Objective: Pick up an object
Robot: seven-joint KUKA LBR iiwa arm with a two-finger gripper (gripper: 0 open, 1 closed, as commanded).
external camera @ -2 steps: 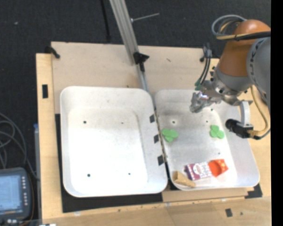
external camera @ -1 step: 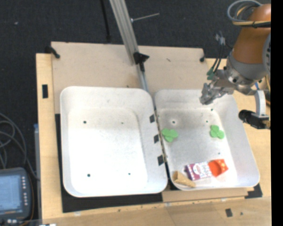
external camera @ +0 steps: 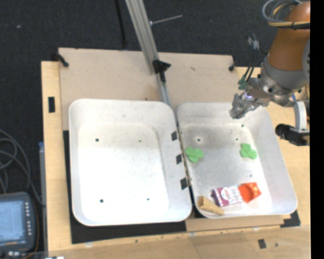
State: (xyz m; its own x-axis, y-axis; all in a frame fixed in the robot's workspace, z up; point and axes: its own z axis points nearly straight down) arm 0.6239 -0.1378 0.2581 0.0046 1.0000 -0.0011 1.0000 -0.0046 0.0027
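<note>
You see the gripper (external camera: 241, 110) at the right bin's (external camera: 278, 161) one o'clock corner; you can't tell its jaw state.

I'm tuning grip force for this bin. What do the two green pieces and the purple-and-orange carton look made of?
Green pieces and: probably soft plastic or foam, with a matte, uniform colour, flat lobed shapes and no glare. Purple-and-orange carton: looks like printed cardboard or a moulded plastic toy; the boxy shape and printed panel suggest either, and the view is too coarse to say which.
</note>
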